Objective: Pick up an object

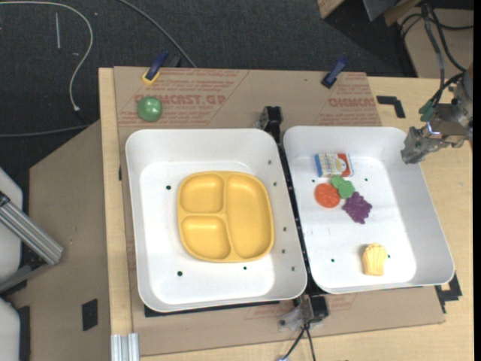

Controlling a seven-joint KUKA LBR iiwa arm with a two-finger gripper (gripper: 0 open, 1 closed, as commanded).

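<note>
plastic toy food looks like the whole candidate set, all in the right bin: a purple grape bunch, an orange round piece touching a green piece, a small white, blue and red carton just behind them, and a yellow corn-like piece well apart near the front edge. left bin carries a yellow 3-compartment plate; a green ball sits outside on the cardboard at the back left.

handling guess: all light, rigid or slightly squashy moulded plastic, smooth, so likely to squirt out of a 2-finger pinch if taken off-centre. nothing fragile. corn-like piece looks like the best bet, isolated, room for fingers on both sides, take it across the narrow width. grapes are lumpy, which helps hold, but they lie near the orange/green pair. carton lies flat, so its low edges are hard to get under. the orange and green pieces touch, so a finger may hit the neighbour.

arm pose: gripper sits at the back right corner of the right bin, over the rim, well apart from every toy. can't tell its state from this angle. nothing seen in it. it looks like it's not yet over any target.
</note>
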